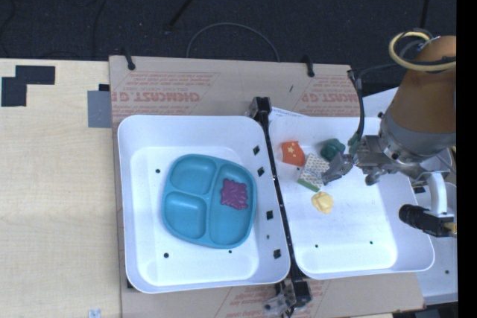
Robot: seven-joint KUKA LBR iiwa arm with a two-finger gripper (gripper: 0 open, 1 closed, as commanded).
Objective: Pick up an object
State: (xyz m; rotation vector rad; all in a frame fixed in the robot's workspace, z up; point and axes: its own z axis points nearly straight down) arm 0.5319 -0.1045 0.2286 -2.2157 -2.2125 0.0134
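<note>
Here, working from my left, I see the shallow white left bin [141, 160] holding a turquoise plastic tray with three compartments [205, 197], and in its right-hand compartment lies a small purple knobbly lump [234, 194]. Past the black divider sits the shallow white right bin [358, 249], where my candidates lie in a loose cluster near the upper left: a small orange-red block [293, 153], a flat pale card with a speckled pattern and green edge [312, 174], a small yellow rounded toy [323, 202] just below the card, and a dark teal chunky piece [332, 149] close beside my fingers. My two-finger gripper [337, 169] hangs low over the card's right end, between the teal piece and the yellow toy; whether its fingers are apart or together I cannot tell, and I see nothing held between them. I judge all of these things light. The card looks thin and flat to the floor, hard to get under, so I would leave it. The yellow toy seems small and rounded, likely to squirt out unless I close across its widest part. The orange-red block looks stiff with flatter faces, my best bet: grip it across opposite sides, coming straight down.
</note>
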